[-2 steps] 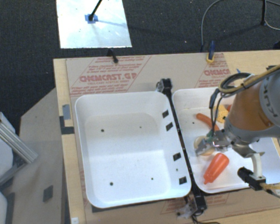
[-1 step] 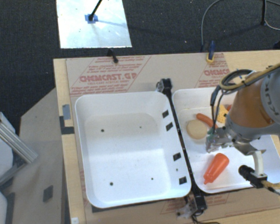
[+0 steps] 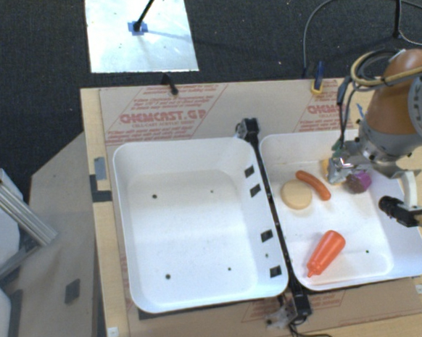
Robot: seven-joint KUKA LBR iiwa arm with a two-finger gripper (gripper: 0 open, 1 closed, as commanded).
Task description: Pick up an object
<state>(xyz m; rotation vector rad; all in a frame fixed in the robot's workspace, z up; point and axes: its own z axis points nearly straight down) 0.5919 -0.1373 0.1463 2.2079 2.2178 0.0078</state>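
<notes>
Scanning from the left bin (image 3: 193,224) into the right bin (image 3: 363,250), we saw a bun (image 3: 296,194), sausage (image 3: 313,185) and carrot (image 3: 325,252); farther right our gripper (image 3: 340,168) hung beside a purple object (image 3: 358,181), jaw state impossible to tell.

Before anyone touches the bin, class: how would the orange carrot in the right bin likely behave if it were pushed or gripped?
The carrot looks like smooth moulded plastic, so probably stiff, light, and rather slippery. Its round tapered body lies on its side on the flat floor of the right bin, so a sideways push would likely roll it in a curve.
</notes>
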